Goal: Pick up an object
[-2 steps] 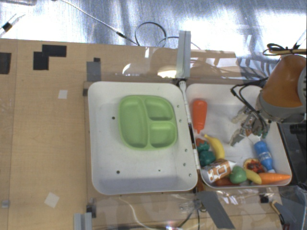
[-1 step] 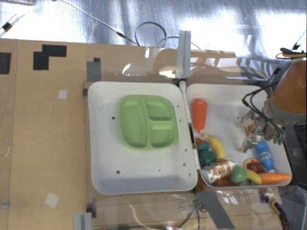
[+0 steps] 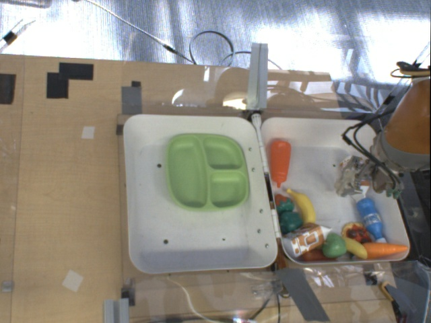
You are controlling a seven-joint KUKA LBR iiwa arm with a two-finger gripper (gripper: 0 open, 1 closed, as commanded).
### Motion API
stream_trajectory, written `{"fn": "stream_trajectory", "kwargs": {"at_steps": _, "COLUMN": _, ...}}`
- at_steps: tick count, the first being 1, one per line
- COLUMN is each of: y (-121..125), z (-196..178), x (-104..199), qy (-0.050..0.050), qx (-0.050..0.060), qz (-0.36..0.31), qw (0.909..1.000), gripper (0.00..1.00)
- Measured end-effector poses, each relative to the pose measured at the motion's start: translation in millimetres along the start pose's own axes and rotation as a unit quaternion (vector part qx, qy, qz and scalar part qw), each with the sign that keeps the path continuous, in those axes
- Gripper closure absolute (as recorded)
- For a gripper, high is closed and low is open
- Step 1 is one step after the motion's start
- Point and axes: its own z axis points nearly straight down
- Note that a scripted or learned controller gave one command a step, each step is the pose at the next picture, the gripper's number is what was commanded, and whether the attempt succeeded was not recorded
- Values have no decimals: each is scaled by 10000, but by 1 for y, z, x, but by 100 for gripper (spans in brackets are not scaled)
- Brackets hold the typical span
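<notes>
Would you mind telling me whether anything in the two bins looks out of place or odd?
Nothing looks damaged or spilled. The toy food is crowded into the right bin's near corner, where the carrot lies against the rim. The green tray sits slightly skewed in the left bin.

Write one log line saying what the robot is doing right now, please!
phase: reaching | pincer: above right bin, beside blue bottle | held: nothing seen | green plate: left bin
</notes>
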Motion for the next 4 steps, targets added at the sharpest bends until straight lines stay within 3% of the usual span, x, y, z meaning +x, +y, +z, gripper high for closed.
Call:
{"fn": "stream_trajectory", "kwargs": {"at_steps": 1, "y": 0, "z": 0, "x": 0, "qy": 5, "qx": -1, "qz": -2, "qw": 10000, "gripper": 0}}
{"fn": "stream_trajectory", "kwargs": {"at_steps": 2, "y": 0, "z": 14, "x": 1, "qy": 52, "qx": -4, "qz": 266, "qw": 9996, "gripper": 0}}
{"fn": "stream_trajectory", "kwargs": {"at_steps": 3, "y": -2, "z": 14, "x": 10, "qy": 48, "qx": 5, "qz": 1210, "qw": 9926, "gripper": 0}}
{"fn": "stream_trajectory", "kwargs": {"at_steps": 4, "y": -1, "z": 0, "x": 6, "qy": -3, "qx": 1, "qz": 1182, "qw": 9930, "gripper": 100}}
